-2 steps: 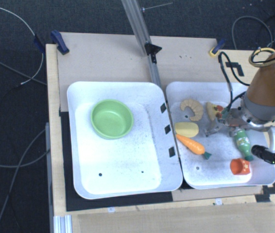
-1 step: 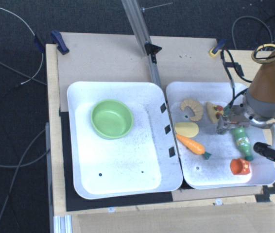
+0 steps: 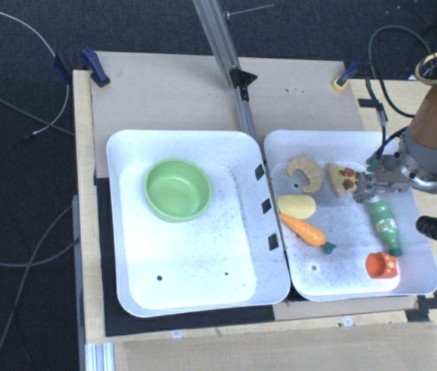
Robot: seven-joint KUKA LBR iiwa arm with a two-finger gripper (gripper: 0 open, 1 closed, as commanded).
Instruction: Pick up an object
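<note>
Reaching in from the right, the grey arm with its orange band is seen over the right bin [image 3: 427, 280], and the gripper [image 3: 371, 185] is parked low near that bin's upper right part, pretty much between the slice of pizza [image 3: 341, 179] and the green bottle [image 3: 384, 224]. How far apart the fingers are can't really be made out, tbh, since the metal parts blur together there, and nothing is clearly seen clamped between them. The tip looks to be touching or just beside the pizza slice's right edge, with the bottle's top end right under it, though actual contact can't be confirmed. The bottle is laid flat along the bin's right side, its length running toward the near right corner, where a small red-orange object [image 3: 381, 265] is parked. Nearer the bin's left wall, a croissant [image 3: 306, 173] is placed toward the far edge, a yellow lemon-like piece [image 3: 296, 205] just below it, and a carrot [image 3: 305, 231] is laid at a slant just beneath that, green tip pointed toward the bin's middle. In the left bin [image 3: 195, 273], a green bowl [image 3: 177, 189] is set upright toward the far left corner.
</note>
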